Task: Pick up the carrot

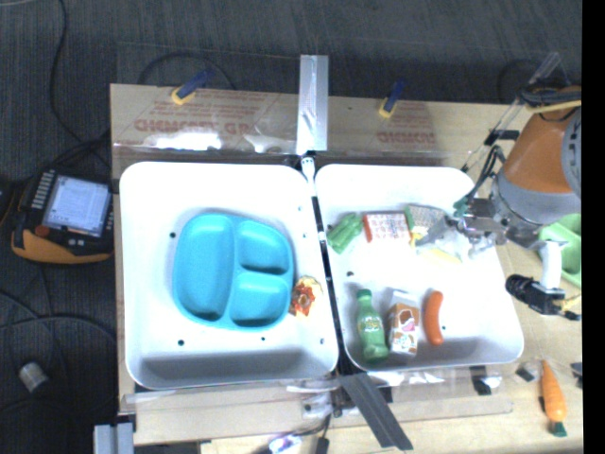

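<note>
Here, looking down at a slant on a wooden bench, two shallow white bins sit side by side. The left bin [142,253] holds a blue sectioned plate [232,270] near its middle, and a small orange and red item [304,296] lies just beside the plate, against the bin's right wall.

The right bin [492,282] holds several toy foods. Along its upper part lie a green vegetable piece [342,231] and a red and white packet [385,227]. Along its lower part stand or lie a green bottle [371,325], a small brown carton [405,329] and an orange-red sausage-like piece [434,317], close together in a row.

The arm [541,164] comes in from the right (grey, with an orange band), and its gripper [452,227] hangs low over the upper right part of the right bin, near a crumpled silvery item [425,219]. How far the pincer is parted, and what it has hold of, cannot be told at this size.

The carrot [553,400] lies outside both bins, on the bench at the lower right, well apart from the gripper.

A handheld control pad [64,211] rests on the floor at the left.
</note>
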{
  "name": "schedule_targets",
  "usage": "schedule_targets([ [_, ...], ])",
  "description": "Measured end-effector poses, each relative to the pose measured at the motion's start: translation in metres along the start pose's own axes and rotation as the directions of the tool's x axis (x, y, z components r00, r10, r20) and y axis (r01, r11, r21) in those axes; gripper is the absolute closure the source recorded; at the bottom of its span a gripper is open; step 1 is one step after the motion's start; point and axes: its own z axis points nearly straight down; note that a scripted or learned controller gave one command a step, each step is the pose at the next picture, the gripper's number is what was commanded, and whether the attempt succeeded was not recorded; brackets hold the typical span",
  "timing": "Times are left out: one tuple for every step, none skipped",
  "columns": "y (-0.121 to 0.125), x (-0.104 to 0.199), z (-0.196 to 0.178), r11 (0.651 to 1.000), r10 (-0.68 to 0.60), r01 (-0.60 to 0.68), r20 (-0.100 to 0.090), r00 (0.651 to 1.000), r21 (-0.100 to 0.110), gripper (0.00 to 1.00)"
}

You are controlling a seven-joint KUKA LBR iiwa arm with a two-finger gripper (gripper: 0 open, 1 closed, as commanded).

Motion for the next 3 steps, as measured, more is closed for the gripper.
schedule_targets([
  [-0.076,0.014,0.065,0.986,-0.169,0.169,0.002,0.986,-0.007,0.00],
  [-0.076,0.016,0.057,0.986,-0.170,0.170,-0.002,0.986,-0.004,1.00],
  [0.010,-0.023,0.065,0.993,-0.117,0.117,0.005,0.993,-0.016,1.00],
])
